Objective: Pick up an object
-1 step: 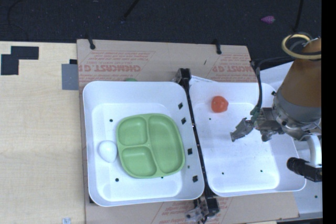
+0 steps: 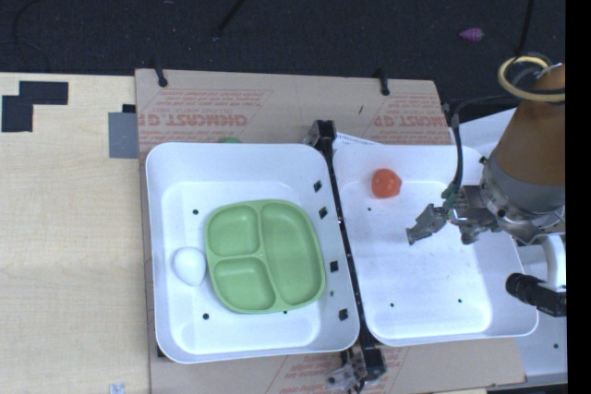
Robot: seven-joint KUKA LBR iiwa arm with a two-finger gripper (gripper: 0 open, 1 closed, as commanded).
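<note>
A small red-orange ball (image 2: pixel 386 183) lies near the back of the right bin (image 2: pixel 420 318). My gripper (image 2: pixel 427 225) hangs over the middle right of that bin, in front of and to the right of the ball, apart from it. Its fingers look spread with nothing between them. A green three-part plate (image 2: pixel 264 256) rests in the left bin (image 2: pixel 175 198), and a white egg-shaped object (image 2: pixel 189 266) lies just left of the plate.
The arm's grey and orange wrist (image 2: pixel 534 152) covers the right bin's right side. A black divider clip line (image 2: pixel 334 226) runs between the two bins. Cardboard (image 2: pixel 277 106) lies under both bins.
</note>
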